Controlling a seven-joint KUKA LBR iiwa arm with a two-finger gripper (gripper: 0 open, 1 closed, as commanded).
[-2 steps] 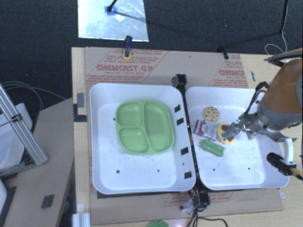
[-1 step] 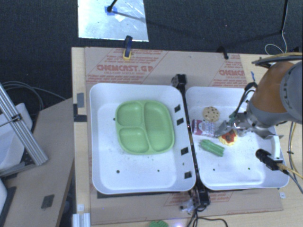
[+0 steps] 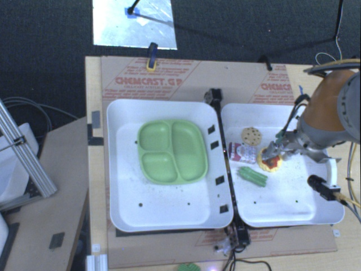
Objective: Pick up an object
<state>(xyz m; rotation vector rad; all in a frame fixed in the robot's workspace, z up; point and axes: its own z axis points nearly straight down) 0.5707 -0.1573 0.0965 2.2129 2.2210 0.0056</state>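
Note:
The right bin (image 3: pixel 282 210) holds several small items. A round tan cookie (image 3: pixel 251 134) lies toward the back, with a red and white packet (image 3: pixel 241 152) just in front of it. A green stick-shaped piece (image 3: pixel 252 176) rests nearer the front. My gripper (image 3: pixel 273 152) reaches in from the right and sits low over a yellow and red toy (image 3: pixel 269 163), touching or nearly touching its top. The gripper body hides part of that toy.
The left bin (image 3: pixel 124 202) carries a light green divided plate (image 3: pixel 171 152). A black hinge strip (image 3: pixel 223 151) runs between the bins. The grey and orange arm (image 3: pixel 333 109) covers the right bin's back right corner. A black part (image 3: pixel 320 186) juts out by the right wall.

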